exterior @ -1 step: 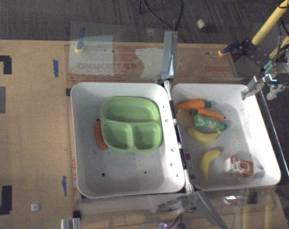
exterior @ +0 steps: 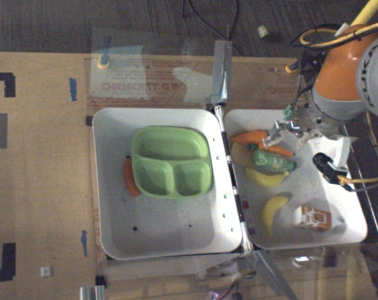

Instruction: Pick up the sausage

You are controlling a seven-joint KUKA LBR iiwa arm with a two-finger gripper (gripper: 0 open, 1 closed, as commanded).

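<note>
Soft, even light falls from overhead, with faint shadows. The white bins (exterior: 114,230) left of the gripper (exterior: 288,125) look washed out. Glare streaks the clear sheet (exterior: 151,80) up-left of it. The picture is slightly blurred and grainy throughout.

The arm (exterior: 348,74) comes in from the right edge of the camera view, its orange band bulging near the upper right corner with the grey casing just beside it. Below the band the wrist narrows and slants down and leftward to the hand (exterior: 281,130), a small metal cluster held low (its tip is too small and blurred to read). A black fitting (exterior: 326,165) juts from the arm's lower side.
</note>
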